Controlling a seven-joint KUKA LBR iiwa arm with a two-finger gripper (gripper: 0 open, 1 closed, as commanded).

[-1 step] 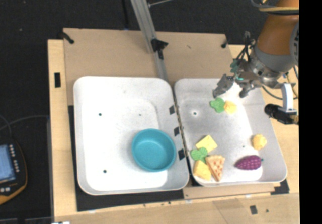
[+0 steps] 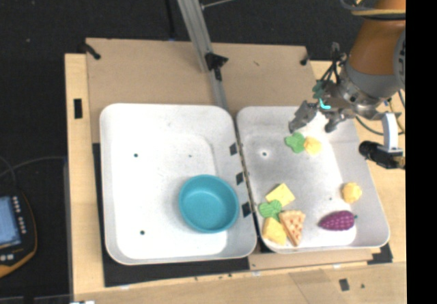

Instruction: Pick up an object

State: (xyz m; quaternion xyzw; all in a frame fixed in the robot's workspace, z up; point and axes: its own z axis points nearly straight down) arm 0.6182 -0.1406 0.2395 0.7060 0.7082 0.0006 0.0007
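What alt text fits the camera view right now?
The end effector, fingers open, hovers over the right bin, just above a green piece and a yellow piece. The left bin holds a blue bowl.

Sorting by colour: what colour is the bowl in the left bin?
Teal blue bowl, camera view.

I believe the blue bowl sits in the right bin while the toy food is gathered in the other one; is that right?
Not quite: the camera view shows the blue bowl in the left bin, and the toy food gathered in the right bin.
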